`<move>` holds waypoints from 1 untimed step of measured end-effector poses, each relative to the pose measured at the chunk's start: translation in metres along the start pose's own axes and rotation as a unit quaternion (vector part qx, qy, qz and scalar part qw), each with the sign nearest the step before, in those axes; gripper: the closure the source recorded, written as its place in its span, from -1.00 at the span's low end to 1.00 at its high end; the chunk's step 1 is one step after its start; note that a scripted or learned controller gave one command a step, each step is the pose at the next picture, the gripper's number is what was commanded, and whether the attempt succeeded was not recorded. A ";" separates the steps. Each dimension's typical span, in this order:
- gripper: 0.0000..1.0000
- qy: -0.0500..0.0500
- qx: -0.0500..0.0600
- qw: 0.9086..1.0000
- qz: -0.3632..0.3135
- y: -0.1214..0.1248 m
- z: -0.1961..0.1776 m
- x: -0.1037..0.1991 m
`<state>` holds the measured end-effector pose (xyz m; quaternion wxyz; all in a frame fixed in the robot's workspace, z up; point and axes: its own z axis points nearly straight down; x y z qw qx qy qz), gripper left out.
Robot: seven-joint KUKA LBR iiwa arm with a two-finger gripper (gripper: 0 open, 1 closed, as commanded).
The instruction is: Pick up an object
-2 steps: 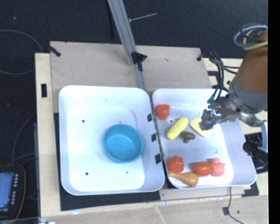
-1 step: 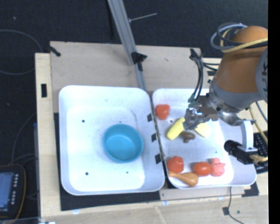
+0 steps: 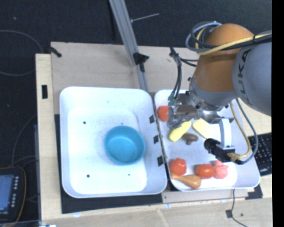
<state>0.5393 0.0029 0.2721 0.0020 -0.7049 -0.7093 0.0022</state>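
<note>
My gripper [image 3: 181, 111] hangs over the upper left part of the right bin [image 3: 250, 176], under the arm's orange band [image 3: 222, 60]. A yellow banana-shaped piece [image 3: 179, 131] lies just below it, close to or touching it. A red piece [image 3: 163, 112] sits at the gripper's left, by the bin's wall. A second yellow piece [image 3: 203, 126] and a small brown piece [image 3: 191, 137] lie beside the first. Along the bin's near side are a red tomato-like piece [image 3: 178, 166], an orange-red piece [image 3: 205, 170], a pink piece [image 3: 221, 170] and a tan pear shape [image 3: 189, 180].
The left bin [image 3: 85, 108] holds a blue bowl [image 3: 125, 144] near its middle. A grey metal post [image 3: 125, 30] slants up from between the bins. A black cable unit [image 3: 220, 150] hangs off the wrist over the right bin.
</note>
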 end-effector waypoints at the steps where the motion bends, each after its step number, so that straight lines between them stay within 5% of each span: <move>1: 1.00 0.000 0.002 1.000 0.000 0.000 0.018 0.052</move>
